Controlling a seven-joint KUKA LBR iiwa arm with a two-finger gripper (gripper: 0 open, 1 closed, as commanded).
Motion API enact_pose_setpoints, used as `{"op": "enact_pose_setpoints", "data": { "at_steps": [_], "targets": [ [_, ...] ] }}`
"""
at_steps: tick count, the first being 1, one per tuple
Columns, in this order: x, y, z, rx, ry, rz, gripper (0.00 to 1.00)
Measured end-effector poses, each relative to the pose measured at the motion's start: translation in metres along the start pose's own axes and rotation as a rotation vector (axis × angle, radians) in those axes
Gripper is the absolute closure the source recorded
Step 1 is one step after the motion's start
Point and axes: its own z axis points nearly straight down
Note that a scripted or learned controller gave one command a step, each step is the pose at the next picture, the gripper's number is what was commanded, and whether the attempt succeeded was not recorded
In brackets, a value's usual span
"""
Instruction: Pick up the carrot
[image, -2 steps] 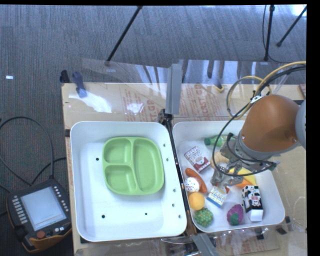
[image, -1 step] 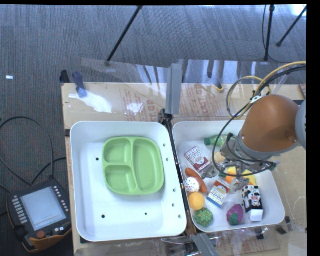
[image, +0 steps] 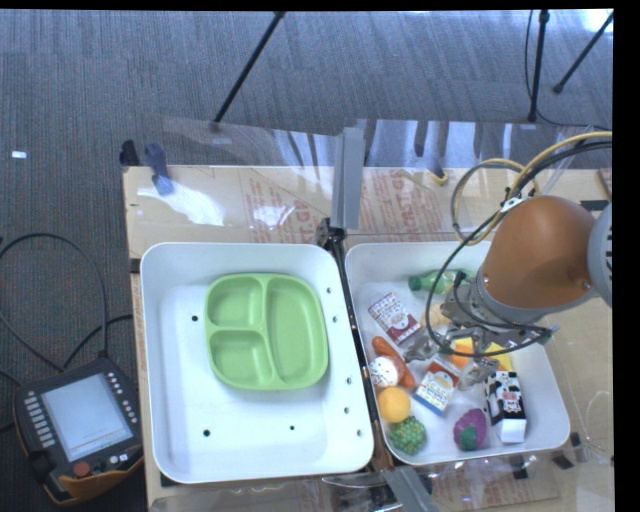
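Your carrot (image: 386, 351) lies in the right bin (image: 556, 395), near its left wall, slanted, with its upper end toward the middle of the bin. A white egg-like ball (image: 383, 372) sits against its lower side, and an orange (image: 394, 404) lies just below that. A small red-and-white carton (image: 394, 317) rests just above the carrot, and a second little carton (image: 436, 388), orange and blue, stands just to its lower right.

The gripper (image: 462, 345) hangs to the carrot's right, near but apart from it, under the orange band (image: 536, 250) of the arm. You cannot tell from this view whether it is open or closed, nor whether it has hold of anything; a yellow-orange piece (image: 470, 350) shows right beneath it.

Further out in the same bin you see a green bottle (image: 432, 281) at the top, a green knobbly ball (image: 407, 435) and a purple-and-green one (image: 470, 428) along the bottom, and a black-and-white milk carton (image: 506, 404) at lower right.

The left bin (image: 180, 440) holds a green divided plate (image: 267, 329). A pendant (image: 75, 428) lies on the floor at the far left.
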Motion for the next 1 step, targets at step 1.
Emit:
{"op": "enact_pose_setpoints", "data": {
  "at_steps": [1],
  "targets": [
    [-0.0033, 0.0006, -0.0099, 0.0, -0.004, 0.0, 1.0]
  ]
}}
